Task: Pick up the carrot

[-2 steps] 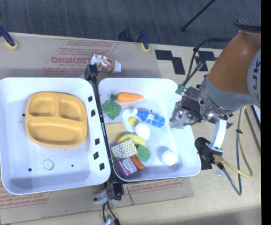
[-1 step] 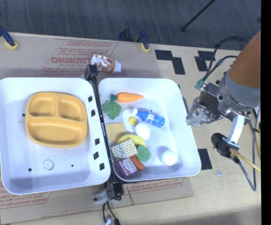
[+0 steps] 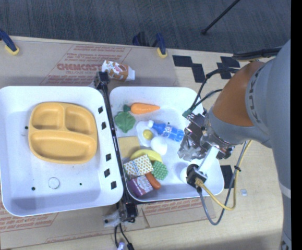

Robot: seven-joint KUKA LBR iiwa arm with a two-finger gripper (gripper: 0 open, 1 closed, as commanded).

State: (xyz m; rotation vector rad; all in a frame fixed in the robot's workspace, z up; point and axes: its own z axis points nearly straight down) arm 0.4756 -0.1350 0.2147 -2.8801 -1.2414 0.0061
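Note:
The carrot (image 3: pixel 145 108), orange with a green stub at its left end, lies near the far wall of the right bin (image 3: pixel 178 91). My gripper (image 3: pixel 192 149) hovers over the right side of that bin, well to the right of and nearer than the carrot. It points down and nothing shows between it and the bin floor. The arm's orange band (image 3: pixel 234 100) rises above it at the right.
The right bin also holds a green broccoli piece (image 3: pixel 124 121), a blue and white bottle (image 3: pixel 164 130), a yellow banana (image 3: pixel 146 154), a patterned block (image 3: pixel 138 166) and a purple piece (image 3: pixel 140 185). A yellow divided plate (image 3: pixel 62 130) sits in the left bin (image 3: pixel 4 155).

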